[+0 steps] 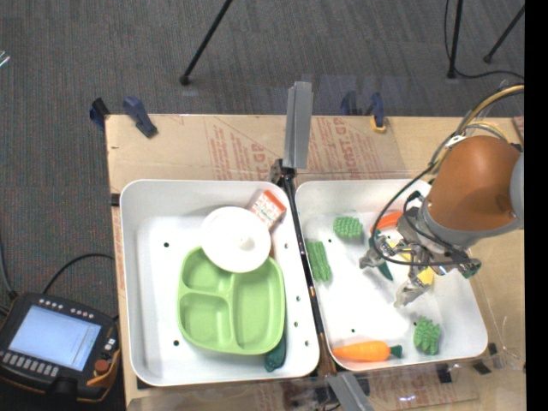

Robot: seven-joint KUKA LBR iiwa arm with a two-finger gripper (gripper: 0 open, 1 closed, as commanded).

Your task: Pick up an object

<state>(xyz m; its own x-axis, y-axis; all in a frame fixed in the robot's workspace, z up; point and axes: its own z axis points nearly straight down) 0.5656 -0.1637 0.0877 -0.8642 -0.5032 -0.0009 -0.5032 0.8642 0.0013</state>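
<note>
My gripper (390,279) hangs over the middle of the right bin (360,315), below the orange wrist band. Its two fingers stand apart, open, with one tip near a small dark green piece (385,271) and the other further toward the front. A yellow item (422,275) lies partly hidden under the wrist. Nothing shows held between the fingers. Around it lie a green ridged piece (347,227), a long green piece (319,260), a green leafy piece (426,335), a carrot (364,350) and an orange piece (387,221).
The left bin (145,315) holds a green compartment tray (231,306), a white round plate (236,239), a red-and-white carton (268,208) and a dark green item (274,360) at its front edge. A control pendant (56,341) sits left of the bench.
</note>
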